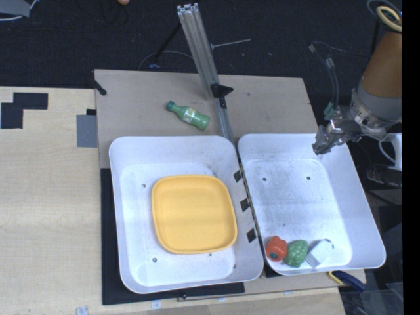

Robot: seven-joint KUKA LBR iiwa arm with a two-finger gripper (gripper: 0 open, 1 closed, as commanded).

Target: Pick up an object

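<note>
Right bin (367,202), shallow white plastic: glossy orange-red pepper (276,247), knobbly green vegetable (296,252) and pale grey-white block (317,252) clustered at near edge. Left bin (125,176): smooth yellow square plate (193,213); green bottle (188,115) lying on tan board (269,104) behind. Gripper (323,142) over right bin's far corner, well apart from cluster, finger state not discernible.

From my remote feed: tan bench (275,100) carries two shallow white bins side by side, rims touching along middle seam. Left bin (128,176) and right bin (357,202) both sit flat on board. Green bottle (188,115) lies on its side on bare board behind left bin, apart from its rim. Slanted metal rail (200,41) meets bench near back edge, just right of bottle. Lighter wood surface (46,209) adjoins bench on left.
</note>
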